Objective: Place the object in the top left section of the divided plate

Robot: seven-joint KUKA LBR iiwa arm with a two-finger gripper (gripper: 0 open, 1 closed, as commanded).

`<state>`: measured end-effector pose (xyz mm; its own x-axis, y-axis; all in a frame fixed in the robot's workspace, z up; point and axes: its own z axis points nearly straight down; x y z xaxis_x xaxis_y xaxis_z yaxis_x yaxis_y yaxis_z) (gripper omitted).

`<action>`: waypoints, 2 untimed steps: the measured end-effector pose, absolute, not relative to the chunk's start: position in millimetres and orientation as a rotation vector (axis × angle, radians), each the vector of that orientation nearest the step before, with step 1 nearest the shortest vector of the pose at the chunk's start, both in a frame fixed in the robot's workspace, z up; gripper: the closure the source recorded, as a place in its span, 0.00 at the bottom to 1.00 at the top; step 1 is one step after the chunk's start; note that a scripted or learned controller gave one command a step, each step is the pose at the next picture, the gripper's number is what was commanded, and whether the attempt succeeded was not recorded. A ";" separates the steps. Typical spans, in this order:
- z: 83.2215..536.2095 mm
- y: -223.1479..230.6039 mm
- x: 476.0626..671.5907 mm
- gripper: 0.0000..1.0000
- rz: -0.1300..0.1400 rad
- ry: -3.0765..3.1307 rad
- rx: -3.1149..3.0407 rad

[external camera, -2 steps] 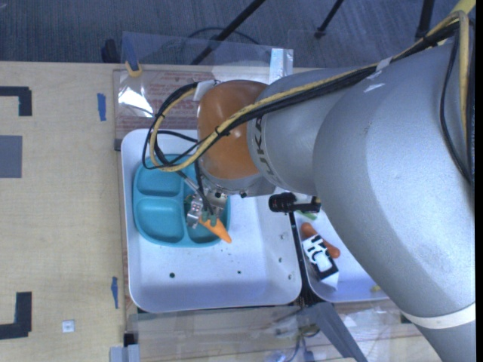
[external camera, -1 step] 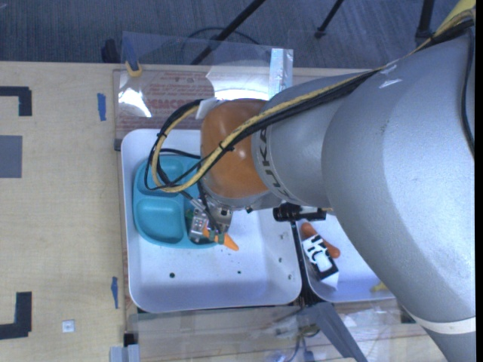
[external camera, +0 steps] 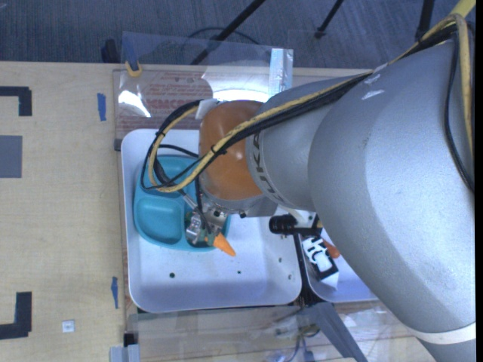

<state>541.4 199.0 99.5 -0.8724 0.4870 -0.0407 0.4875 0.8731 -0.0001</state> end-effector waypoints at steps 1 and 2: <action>96.5 199.0 561.9 1.00 -0.037 2.978 0.951; 94.3 201.5 601.4 1.00 -0.042 3.117 0.340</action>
